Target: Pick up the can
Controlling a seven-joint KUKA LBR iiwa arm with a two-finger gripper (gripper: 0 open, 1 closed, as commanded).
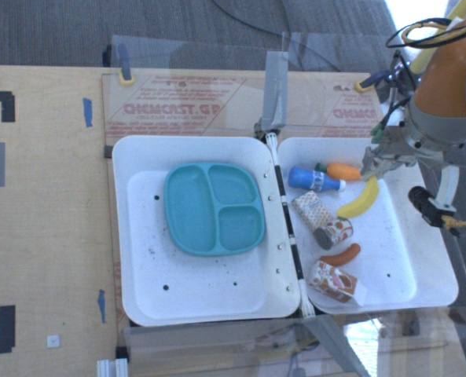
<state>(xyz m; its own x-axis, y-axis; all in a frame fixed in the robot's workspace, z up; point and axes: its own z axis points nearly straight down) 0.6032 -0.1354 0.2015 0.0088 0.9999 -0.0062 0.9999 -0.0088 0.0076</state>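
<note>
Okay, I'm seeing can (321, 219) lying on its side in right bin (398, 277), between blue bottle (313, 180) and sausage (340, 254), banana (359, 199) just right. Hand (376, 162) hovering far-right; can't tell its spread. Judging can light, rigid, slick, rolling easily; pinching across mid-body.

Light wood bench (44, 234), black tape marks near its left edge, short blue tape strips (87, 112) further in. A printed cardboard sheet (185, 104) lies flat on it toward the back. Two shallow white bins sit on the bench side by side, rims touching: left bin (138, 289) and right bin (421, 281). Clear plastic panels stand behind them, grey post at the seam.
</note>
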